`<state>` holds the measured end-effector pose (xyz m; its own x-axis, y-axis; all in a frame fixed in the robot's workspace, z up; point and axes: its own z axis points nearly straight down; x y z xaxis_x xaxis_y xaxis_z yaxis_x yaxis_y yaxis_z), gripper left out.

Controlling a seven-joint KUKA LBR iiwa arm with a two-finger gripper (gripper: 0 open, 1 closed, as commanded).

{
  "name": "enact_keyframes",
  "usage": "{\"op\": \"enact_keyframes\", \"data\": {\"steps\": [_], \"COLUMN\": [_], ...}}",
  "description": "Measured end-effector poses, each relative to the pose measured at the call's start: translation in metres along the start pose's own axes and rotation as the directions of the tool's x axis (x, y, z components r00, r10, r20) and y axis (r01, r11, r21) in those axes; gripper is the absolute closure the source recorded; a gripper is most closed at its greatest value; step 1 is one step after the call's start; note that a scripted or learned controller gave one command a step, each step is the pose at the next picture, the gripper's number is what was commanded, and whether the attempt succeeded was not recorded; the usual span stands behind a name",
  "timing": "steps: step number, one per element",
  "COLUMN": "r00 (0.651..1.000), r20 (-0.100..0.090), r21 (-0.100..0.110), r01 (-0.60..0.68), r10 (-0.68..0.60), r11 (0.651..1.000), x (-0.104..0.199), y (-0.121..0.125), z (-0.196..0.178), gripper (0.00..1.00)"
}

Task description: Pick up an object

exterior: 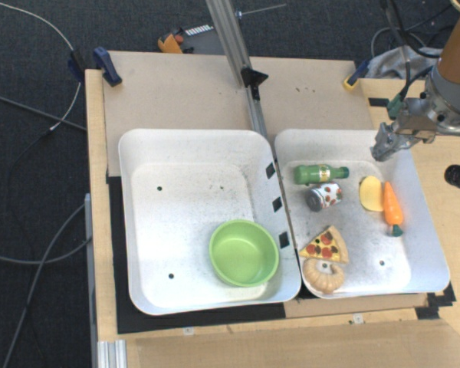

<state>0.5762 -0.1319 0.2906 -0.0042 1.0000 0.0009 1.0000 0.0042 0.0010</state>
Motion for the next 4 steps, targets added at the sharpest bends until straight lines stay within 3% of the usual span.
{"op": "enact_keyframes", "data": {"steps": [4], "r00": [1.0], "r20": [0.0], "r21": [0.002], "r01": [-0.001], "r10": [0.001], "r11": [1.0], "x": [0.187], "y": [0.005], "z": [0.048], "gripper": [1.0]}}
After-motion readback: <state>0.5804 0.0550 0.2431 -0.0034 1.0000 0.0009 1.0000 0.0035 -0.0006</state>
